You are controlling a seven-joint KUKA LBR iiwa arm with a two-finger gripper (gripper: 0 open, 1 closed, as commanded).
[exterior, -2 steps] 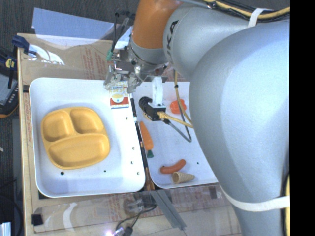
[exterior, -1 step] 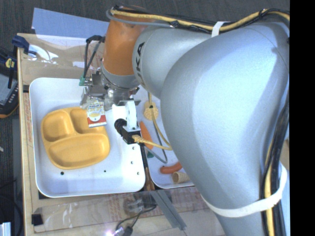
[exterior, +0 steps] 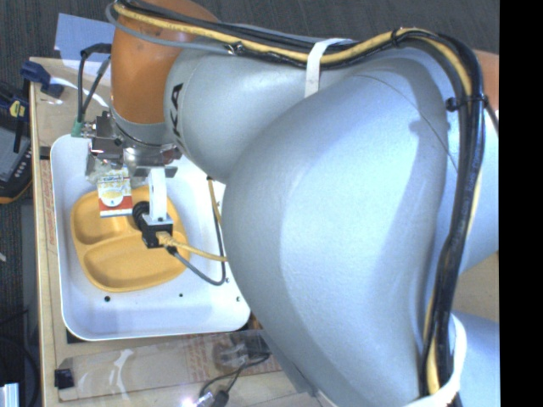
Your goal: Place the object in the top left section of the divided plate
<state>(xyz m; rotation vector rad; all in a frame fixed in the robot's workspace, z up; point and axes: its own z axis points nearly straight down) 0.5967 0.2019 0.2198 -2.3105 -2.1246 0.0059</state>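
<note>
Arm link: a big grey casing (exterior: pixel 339 227) fills the right and centre of the frame, nearest the lens, and hides the right-hand bin and much of the bench.
Cables: a black and yellow bundle (exterior: pixel 254 39) runs along the top of the casing, tied down by a white strap (exterior: pixel 316 64), then drops along the right side.
Orange band: the orange wrist section (exterior: pixel 140 58) sits at the upper left, just above the grey flange.
Gripper: it (exterior: pixel 114 195) points down over the upper end of the yellow plate; how far apart the fingers stand cannot be told, because the wrist hardware crowds them.
Object: a small white item with red and orange print (exterior: pixel 112 192) sits right under the wrist hardware, over the plate's upper part. Whether it is between the fingers or lying on the plate cannot be told.
Divided plate: a yellow plate (exterior: pixel 110 265) with raised ridges lies in the left bin, its lower sections bare.
Left bin: a shallow white tray (exterior: pixel 144 316) holds the plate, its near rim clear to see.
Black fitting: a dark clamp (exterior: pixel 151 225) hangs beside a white bracket, over the plate's middle; a thin cable (exterior: pixel 199 265) trails from it across the bin floor.
Bench: a wooden surface (exterior: pixel 153 363) shows below the bin.
</note>
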